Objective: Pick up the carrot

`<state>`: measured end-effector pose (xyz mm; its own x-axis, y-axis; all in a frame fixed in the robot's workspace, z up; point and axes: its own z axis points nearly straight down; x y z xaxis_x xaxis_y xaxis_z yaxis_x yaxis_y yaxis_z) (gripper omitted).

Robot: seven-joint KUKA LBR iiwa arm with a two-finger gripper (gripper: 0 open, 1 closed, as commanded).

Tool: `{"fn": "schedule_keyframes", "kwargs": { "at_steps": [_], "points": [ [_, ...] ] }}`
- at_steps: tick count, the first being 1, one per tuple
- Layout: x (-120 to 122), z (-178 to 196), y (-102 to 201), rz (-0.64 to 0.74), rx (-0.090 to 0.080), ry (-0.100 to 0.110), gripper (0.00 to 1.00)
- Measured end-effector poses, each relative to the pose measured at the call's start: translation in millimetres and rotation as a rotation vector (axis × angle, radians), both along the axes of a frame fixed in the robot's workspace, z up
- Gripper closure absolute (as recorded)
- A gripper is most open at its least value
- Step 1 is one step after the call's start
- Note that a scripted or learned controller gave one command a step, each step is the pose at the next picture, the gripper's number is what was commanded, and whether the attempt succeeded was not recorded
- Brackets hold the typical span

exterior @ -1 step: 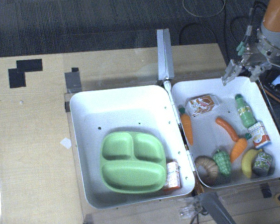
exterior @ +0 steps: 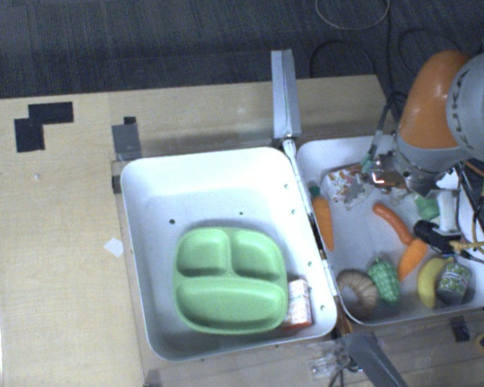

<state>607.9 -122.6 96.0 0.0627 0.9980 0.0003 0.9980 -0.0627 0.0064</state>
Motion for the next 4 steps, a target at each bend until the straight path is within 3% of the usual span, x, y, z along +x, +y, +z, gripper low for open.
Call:
{"fn": "schedule_keyframes", "kwargs": {
  "at_steps": [1,2,3,4],
  "points": [
    [-38,12,26,-0.252,0.003,0.004,0.0],
    [-24,70,7,-0.096,0.001,0.001,0.0],
    [-56,0,36,0.138,0.0,0.0,0.0],
    [-88,5,2,0.459,-0.003,0.0,0.0]
  ]
}}
